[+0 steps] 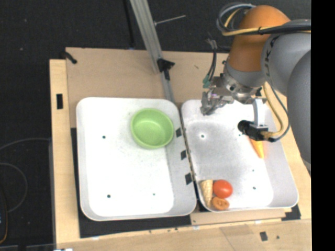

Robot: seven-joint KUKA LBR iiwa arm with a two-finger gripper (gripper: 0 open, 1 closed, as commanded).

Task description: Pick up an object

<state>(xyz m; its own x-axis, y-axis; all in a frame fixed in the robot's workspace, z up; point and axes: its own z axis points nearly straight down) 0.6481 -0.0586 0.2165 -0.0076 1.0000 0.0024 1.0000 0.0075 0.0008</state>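
The grey arm (293,61) with its orange band fills the upper right of the frame. Below it lie the left bin (104,192) and the right bin (235,140), side by side across the middle. A green bowl (152,128) sits in the left bin's upper right part. The gripper (211,104) hangs over the right bin's upper left corner; how far it is open cannot be told. A red tomato (223,188) rests near that bin's lower left corner, touching a tan piece (207,188) and an orange-brown piece (220,204).

Robot lab — arm (282,51), white bins (125,197)
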